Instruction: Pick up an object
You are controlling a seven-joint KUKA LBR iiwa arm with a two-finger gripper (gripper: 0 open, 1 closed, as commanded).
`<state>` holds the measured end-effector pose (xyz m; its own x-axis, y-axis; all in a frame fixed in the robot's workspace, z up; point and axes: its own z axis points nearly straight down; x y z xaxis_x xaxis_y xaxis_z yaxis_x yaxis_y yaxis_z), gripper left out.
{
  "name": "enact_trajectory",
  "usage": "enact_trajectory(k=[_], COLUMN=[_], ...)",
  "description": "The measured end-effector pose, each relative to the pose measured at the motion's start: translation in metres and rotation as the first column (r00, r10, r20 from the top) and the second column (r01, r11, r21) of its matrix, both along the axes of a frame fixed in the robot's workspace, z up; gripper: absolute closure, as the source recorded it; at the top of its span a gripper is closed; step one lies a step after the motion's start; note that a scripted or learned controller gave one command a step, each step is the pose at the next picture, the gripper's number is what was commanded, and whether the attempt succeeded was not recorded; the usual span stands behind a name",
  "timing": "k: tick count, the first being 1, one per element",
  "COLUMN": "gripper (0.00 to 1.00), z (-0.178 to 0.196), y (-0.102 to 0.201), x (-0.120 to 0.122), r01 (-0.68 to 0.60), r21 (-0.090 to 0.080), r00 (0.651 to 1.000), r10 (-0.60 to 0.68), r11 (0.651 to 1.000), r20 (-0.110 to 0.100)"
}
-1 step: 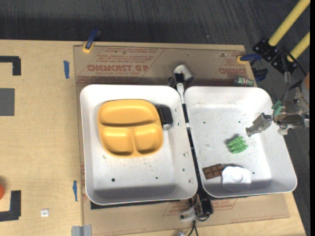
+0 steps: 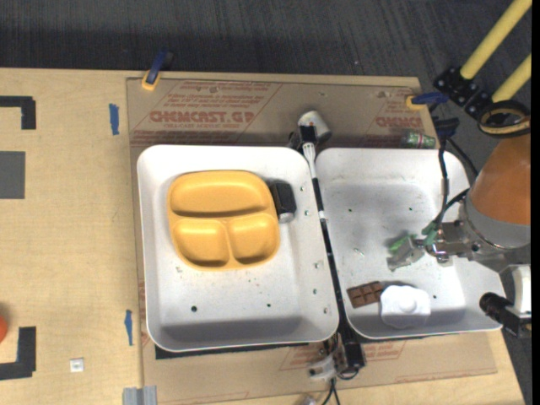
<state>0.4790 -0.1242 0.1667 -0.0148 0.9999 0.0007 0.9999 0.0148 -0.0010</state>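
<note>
Green scrap (image 2: 403, 249) at right-centre sits at the claw (image 2: 426, 241), grip unclear; best to lift slowly, straight up.

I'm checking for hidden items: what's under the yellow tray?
A dark object pokes out at the yellow tray's right edge, in the left bin. Anything else beneath is covered.

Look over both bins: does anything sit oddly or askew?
A yellow tray lies upside down in the left bin, partly covering a dark object. In the right bin, a brown piece lies tucked against a white object.
</note>
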Motion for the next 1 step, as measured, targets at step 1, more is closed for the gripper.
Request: enact_trajectory(k=[1], gripper=[0.0], z=[-0.0813], y=[-0.0532], x=[0.0644], r01=[0.005], r21=[-0.002], r00=[1.0], r10=[-0.005], r11=[1.0], r20=[0.004])
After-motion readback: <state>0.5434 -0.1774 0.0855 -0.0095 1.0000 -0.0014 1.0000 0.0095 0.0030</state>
